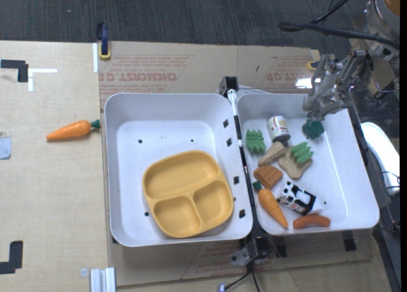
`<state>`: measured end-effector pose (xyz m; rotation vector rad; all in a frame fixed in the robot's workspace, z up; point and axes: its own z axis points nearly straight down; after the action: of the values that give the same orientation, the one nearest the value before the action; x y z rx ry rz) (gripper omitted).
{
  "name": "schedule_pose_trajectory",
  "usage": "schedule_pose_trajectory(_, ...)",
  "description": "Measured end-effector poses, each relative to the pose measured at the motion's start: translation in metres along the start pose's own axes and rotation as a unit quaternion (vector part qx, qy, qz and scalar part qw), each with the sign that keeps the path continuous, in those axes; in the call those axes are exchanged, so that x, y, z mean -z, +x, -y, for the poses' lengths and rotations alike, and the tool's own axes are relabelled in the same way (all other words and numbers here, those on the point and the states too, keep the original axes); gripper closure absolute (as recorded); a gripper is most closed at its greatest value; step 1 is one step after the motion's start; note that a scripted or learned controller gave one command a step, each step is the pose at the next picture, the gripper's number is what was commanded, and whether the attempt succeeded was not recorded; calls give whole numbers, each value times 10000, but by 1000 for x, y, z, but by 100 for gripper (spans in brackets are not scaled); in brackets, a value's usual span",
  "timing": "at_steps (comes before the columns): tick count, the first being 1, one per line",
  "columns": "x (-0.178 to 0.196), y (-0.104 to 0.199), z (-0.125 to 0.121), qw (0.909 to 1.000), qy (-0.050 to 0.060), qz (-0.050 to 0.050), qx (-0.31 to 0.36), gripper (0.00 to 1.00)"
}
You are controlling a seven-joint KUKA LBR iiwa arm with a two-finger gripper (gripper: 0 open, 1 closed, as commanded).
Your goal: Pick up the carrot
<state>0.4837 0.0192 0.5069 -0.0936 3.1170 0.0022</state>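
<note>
An orange carrot (272, 207) with a green top lies at a slant near the front left of the right bin (356, 176). A second carrot (71, 130) lies on the bare bench, left of the left bin. My gripper (316, 112) hangs over the right bin's back right part, far from both carrots. A small dark green thing (313, 129) sits right under its tip; I cannot see whether it is held.
The left bin (127, 157) holds a yellow divided plate (187, 192). Around the carrot in the right bin lie a red sausage (311, 221), a black-and-white packet (297, 198), bread pieces (280, 163), green leafy toys (255, 140) and a small can (277, 128).
</note>
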Motion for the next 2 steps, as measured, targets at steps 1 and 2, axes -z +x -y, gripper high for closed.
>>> schedule_pose_trajectory(1, 0, 0, 0, 10000, 0, -1, -1, 0)
schedule_pose_trajectory(2, -39, -37, -54, 9827, -23, -81, 1852, 0)
